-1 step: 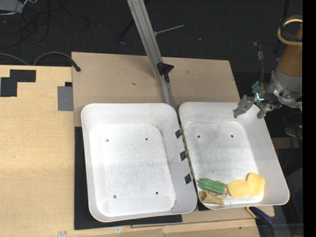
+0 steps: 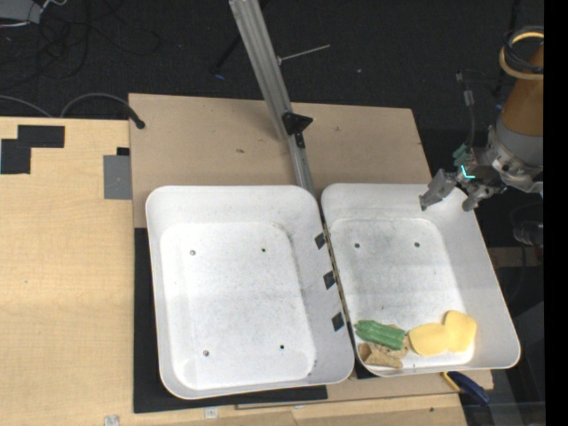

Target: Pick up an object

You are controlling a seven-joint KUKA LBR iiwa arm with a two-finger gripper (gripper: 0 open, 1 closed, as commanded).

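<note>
The hand [image 2: 453,190] hangs over the far right rim of the right bin [image 2: 390,204], its two fingers spread apart with nothing between them. The things to pick lie well apart from it, crowded into the near edge of that same bin: a green piece [image 2: 382,333], a small tan piece [image 2: 382,355] just in front of it, and a yellow piece [image 2: 444,335] to their right, touching or nearly touching one another. The left bin [image 2: 177,204] sits beside it on the worktop [image 2: 62,238].

three objects [image 2: 415,336] in right bin's [image 2: 390,238] near corner.
</note>
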